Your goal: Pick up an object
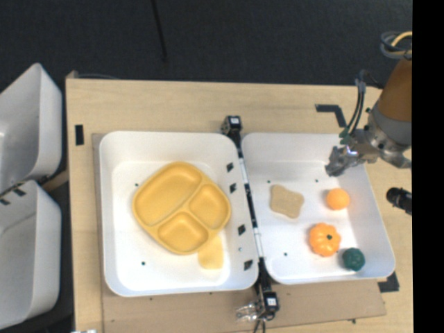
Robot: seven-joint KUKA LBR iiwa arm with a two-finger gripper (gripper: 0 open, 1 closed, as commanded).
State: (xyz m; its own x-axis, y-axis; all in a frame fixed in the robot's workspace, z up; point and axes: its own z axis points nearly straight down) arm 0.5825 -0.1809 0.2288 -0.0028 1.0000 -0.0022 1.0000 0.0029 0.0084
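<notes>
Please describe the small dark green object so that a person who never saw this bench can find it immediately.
Start at the right bin, the one holding several small items. Go to its near right corner: the green ball lies there, just right of the orange pumpkin. It is the sole dark green item; the plain orange ball and the tan bread slice lie farther back.

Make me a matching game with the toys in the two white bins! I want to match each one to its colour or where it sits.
Things:
1. round ball
2. small pumpkin toy
3. divided plastic plate
4. small bumpy ball

Clues:
A. yellow, in the left bin
B. dark green, near the right bin's front corner
C. plain orange, nearest the robot's hand
D. orange with a green stem

Pairs: 1-C, 2-D, 3-A, 4-B
</notes>
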